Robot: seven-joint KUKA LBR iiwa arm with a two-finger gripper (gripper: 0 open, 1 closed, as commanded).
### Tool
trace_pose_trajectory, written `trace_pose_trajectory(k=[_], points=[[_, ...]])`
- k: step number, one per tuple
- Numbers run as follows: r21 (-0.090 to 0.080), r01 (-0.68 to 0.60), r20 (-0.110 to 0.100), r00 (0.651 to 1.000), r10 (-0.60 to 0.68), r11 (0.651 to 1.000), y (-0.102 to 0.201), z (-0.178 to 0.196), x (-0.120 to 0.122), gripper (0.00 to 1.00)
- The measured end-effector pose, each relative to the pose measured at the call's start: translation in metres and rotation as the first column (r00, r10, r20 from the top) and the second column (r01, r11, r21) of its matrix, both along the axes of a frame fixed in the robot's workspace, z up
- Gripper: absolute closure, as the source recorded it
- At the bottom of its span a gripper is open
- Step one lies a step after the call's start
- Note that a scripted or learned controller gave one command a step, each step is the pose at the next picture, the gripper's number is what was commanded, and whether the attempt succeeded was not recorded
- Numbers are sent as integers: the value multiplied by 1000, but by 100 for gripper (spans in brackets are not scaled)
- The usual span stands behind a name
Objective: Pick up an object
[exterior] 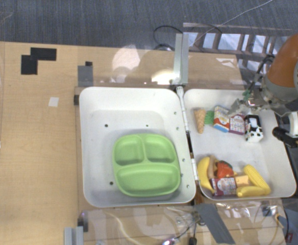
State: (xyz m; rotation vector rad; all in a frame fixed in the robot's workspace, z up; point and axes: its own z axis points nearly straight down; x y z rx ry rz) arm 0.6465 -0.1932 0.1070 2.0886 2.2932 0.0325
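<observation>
Overhead, the arm (292, 65) at the right bin's (276, 162) far corner, gripper (252, 97) state impossible to tell.

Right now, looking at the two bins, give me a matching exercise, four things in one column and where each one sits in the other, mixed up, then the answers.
Things:
1. green divided plate
2. ice cream cone
3. black and white cow toy
4. banana

Places:
A. right bin, far end, beside the divider
B. left bin
C. right bin, near end, beside the divider
D. right bin, far end, towards the arm's side

Pairs: 1-B, 2-A, 3-D, 4-C
</observation>
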Motion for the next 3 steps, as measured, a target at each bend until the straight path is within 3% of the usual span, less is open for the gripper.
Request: trace_pose_trajectory(k=[1,2,3], points=[[9,-41,-28,999,41,999,-10,0,28,0],[3,-61,-6,998,61,998,-12,-5,-12,0],[-2,-117,-4,993,117,993,-13,-4,-47,0]])
